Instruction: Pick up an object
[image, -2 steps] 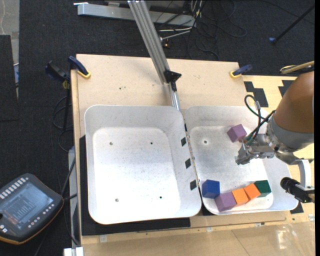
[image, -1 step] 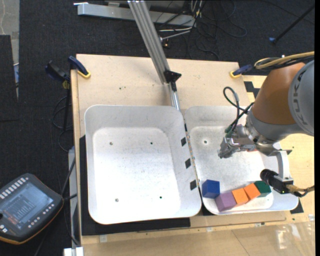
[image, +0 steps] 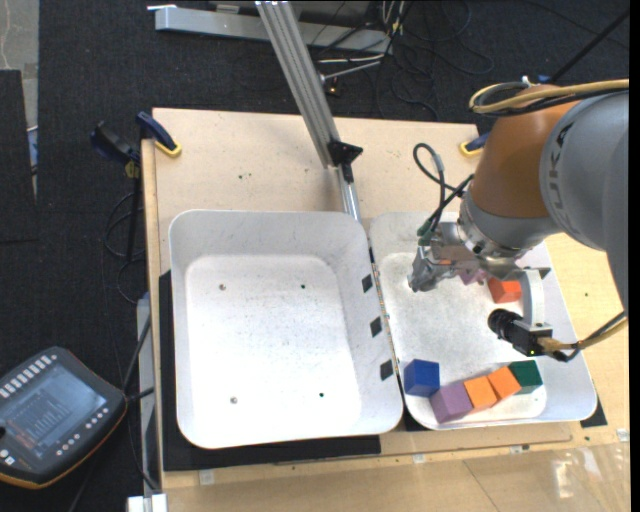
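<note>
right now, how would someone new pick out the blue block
Start at the right bin, the one the arm reaches over, and look along its near edge. A row of blocks lies there: blue block, purple block, orange block, green block. The blue one is leftmost, nearest the bins' dividing edge.

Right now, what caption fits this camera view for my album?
Robot gripper hovers in the right bin above blue, purple, orange and green blocks.
</note>
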